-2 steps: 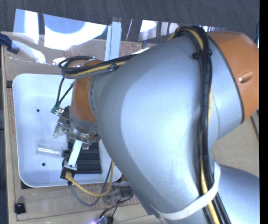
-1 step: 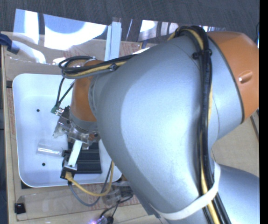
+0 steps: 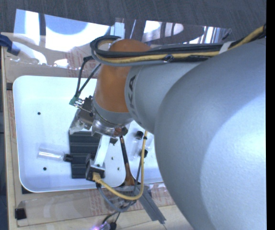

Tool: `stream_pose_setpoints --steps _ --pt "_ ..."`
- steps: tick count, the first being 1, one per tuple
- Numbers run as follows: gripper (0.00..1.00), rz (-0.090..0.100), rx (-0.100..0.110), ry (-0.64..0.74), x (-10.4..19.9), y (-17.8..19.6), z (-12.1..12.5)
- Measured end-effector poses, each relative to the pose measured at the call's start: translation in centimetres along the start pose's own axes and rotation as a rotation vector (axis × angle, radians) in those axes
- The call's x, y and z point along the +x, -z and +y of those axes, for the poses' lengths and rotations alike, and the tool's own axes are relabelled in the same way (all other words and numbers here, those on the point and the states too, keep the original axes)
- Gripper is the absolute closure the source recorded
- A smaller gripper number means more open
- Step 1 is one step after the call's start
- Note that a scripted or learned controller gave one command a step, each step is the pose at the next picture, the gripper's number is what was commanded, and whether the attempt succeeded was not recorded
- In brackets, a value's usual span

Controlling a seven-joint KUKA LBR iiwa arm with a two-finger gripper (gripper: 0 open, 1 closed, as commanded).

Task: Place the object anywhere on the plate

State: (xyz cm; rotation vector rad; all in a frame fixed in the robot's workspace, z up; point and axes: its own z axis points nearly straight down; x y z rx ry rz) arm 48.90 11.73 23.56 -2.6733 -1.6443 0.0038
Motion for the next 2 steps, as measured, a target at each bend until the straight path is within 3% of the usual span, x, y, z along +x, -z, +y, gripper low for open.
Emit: stream_pose_setpoints --steps 1,2 --pt "1.0 -0.003 0.006 0.011 0.2 0.9 -0.1" --pt "1.0 -0.005 0.004 -0.187 4.4 -8.0 -3.9"
